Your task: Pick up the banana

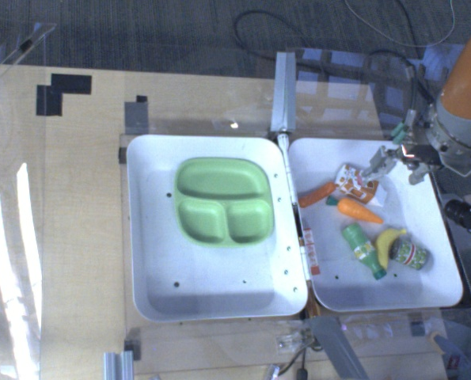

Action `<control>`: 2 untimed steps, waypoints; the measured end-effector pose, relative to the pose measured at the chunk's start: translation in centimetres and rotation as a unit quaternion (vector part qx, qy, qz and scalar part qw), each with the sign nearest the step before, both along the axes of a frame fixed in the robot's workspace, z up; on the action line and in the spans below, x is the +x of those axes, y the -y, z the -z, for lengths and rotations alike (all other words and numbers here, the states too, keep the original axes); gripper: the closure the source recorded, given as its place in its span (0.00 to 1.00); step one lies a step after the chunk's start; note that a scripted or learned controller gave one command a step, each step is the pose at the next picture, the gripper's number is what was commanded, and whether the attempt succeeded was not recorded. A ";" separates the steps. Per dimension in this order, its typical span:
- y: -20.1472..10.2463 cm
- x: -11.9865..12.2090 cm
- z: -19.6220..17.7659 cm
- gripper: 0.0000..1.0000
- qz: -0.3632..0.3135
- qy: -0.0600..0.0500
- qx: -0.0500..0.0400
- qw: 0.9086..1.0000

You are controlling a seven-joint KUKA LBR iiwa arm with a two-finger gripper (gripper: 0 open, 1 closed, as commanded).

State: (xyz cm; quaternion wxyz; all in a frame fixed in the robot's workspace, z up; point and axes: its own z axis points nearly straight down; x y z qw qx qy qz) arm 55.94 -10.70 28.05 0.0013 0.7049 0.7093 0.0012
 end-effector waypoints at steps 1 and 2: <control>4.3 -2.0 10.5 0.00 -0.065 0.000 -0.001 0.998; 9.8 -2.7 19.0 0.00 -0.061 0.004 -0.001 0.998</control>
